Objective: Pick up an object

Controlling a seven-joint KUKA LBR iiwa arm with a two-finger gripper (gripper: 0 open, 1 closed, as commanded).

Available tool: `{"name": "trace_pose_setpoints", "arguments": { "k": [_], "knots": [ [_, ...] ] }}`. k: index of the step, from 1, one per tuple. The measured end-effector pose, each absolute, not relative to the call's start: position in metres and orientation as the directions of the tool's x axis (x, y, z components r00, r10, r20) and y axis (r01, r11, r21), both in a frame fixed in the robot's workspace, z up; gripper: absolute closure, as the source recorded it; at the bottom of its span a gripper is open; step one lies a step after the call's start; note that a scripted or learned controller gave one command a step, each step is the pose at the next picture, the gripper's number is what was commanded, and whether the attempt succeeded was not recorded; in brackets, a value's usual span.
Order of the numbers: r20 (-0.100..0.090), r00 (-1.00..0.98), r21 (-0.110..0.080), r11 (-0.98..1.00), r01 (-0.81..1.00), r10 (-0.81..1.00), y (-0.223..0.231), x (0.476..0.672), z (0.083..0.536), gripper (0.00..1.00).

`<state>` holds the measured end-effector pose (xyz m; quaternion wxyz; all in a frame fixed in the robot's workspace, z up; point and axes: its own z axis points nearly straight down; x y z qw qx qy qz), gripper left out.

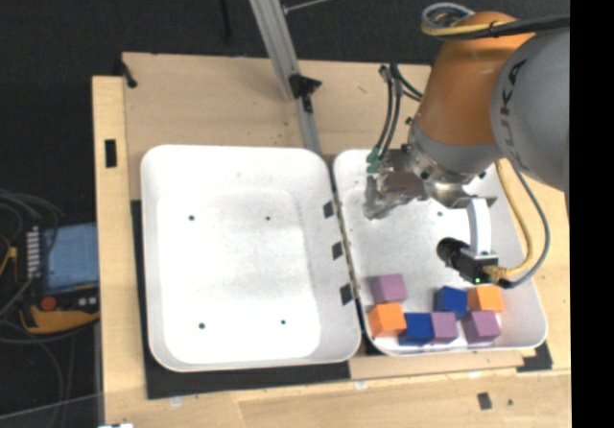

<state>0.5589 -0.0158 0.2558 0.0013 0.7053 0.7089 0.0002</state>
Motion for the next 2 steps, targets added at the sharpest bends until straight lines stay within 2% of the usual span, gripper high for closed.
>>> {"name": "trace_pose_setpoints", "arguments": {
  "k": [1, 2],
  "knots": [
    [0.001, -0.007, 0.003, 0.007, 1.000, 1.000, 0.040, 0.569, 0.257, 1.00],
    [0.000, -0.007, 0.003, 0.007, 1.000, 1.000, 0.091, 0.571, 0.251, 1.00]
  ]
}}
